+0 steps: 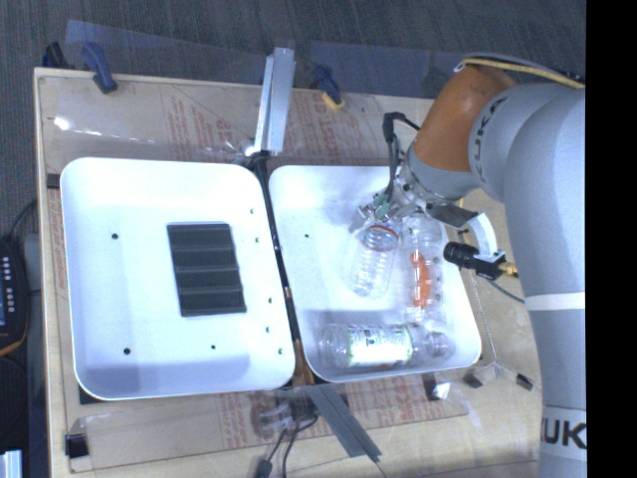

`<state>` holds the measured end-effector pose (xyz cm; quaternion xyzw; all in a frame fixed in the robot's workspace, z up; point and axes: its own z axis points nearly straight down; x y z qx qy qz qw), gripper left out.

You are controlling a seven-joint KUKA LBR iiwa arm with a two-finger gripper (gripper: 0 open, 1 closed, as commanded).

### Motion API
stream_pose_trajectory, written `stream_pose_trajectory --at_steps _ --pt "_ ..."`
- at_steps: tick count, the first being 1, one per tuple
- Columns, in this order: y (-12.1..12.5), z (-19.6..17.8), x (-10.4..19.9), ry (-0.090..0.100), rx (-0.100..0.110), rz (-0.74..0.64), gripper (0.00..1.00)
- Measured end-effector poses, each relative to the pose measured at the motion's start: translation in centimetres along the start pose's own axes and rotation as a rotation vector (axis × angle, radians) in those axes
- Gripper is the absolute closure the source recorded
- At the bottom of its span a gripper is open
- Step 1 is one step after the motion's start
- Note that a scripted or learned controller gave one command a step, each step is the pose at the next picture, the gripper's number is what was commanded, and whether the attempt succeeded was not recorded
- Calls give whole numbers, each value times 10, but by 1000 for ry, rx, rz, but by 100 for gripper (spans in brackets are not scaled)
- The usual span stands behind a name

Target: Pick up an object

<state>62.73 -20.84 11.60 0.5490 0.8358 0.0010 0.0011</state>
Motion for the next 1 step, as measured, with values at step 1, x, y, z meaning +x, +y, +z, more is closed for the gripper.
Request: stream_pose_trajectory --at_steps 1 --pt "-5 23 4 2 2 -84 0"
